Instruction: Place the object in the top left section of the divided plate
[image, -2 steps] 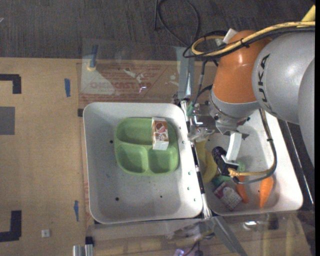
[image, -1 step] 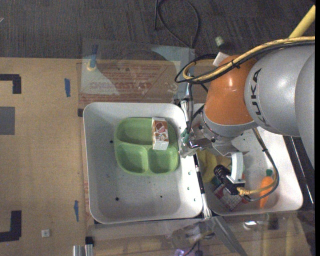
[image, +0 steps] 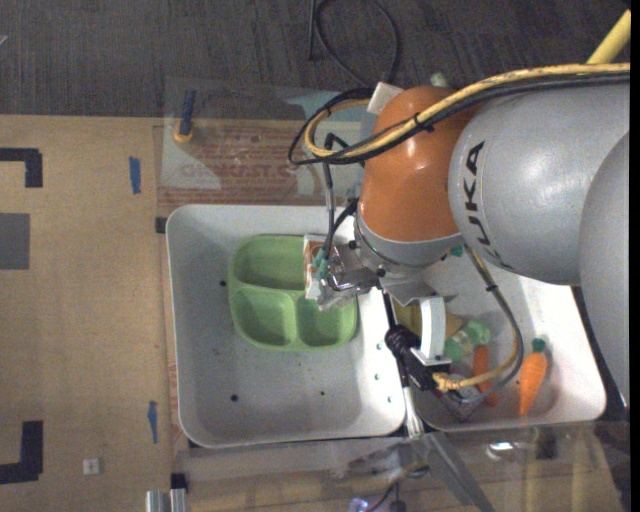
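One arm hangs its gripper (image: 325, 275) over your green divided plate (image: 265, 300)'s right edge, poised for a drop; you cannot tell the jaws' state.

Green divided plate (image: 268, 300) — smooth, glossy plastic — in a matt white bin (image: 200, 330).

A grey KUKA arm (image: 520, 180) with an orange band reaches from the right over the left white bin (image: 200, 380), its gripper (image: 328, 272) hanging above the right edge of a green divided plate (image: 265, 300). A toy carrot (image: 533, 373) lies in the right bin (image: 585, 395).
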